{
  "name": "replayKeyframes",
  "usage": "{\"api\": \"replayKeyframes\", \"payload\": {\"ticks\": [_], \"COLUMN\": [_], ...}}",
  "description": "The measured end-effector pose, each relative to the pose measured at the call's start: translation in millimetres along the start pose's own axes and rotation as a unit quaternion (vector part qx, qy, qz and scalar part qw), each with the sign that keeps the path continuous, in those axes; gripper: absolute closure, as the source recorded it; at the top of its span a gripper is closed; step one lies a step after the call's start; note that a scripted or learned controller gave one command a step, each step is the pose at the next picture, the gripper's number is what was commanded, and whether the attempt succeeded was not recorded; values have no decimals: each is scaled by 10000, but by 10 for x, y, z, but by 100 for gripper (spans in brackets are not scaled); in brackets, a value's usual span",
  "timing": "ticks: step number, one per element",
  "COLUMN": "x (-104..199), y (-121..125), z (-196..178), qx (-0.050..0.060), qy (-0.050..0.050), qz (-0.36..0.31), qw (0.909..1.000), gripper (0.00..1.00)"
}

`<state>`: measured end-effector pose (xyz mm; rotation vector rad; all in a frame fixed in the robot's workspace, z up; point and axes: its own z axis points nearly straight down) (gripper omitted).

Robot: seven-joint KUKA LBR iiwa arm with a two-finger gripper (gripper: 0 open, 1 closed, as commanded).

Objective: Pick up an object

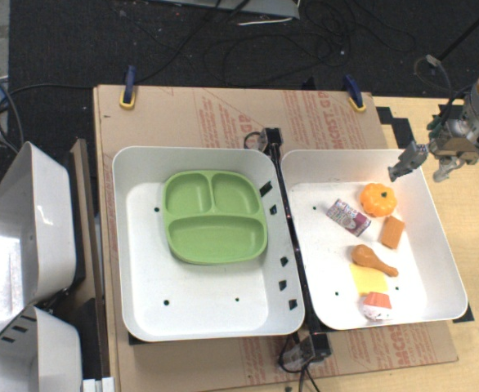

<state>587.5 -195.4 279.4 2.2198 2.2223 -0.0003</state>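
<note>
The arm comes in from the right edge, and the end effector hangs over the far right corner of the right bin. Its two fingers are spread apart with nothing between them, so it's open and not gripping anything. One fingertip sits just above the bin's far wall, up and to the right of the pumpkin.

All the loose stuff is in the right bin. The little orange pumpkin is at the far end, closest to the end effector but not touching it. Just left of it lies a small purple-and-white packet, tilted. An orange block sits right below the pumpkin, nearly touching. Nearer still there's a brown drumstick lying at a slant, then a flat yellow piece right under it, and a red-and-white carton at the near end by the bin's wall.

The left bin holds a green divided plate, three compartments, sitting toward its far side.

Both bins rest on a brown board on the tabletop, held with two clamps at the far edge.
</note>
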Motion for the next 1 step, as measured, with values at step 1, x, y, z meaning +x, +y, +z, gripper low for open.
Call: {"api": "replayKeyframes", "payload": {"ticks": [1], "x": [436], "y": [334], "z": [-828], "qx": [-1], "qy": [-4], "qz": [-11], "qw": [10000], "gripper": [0]}}
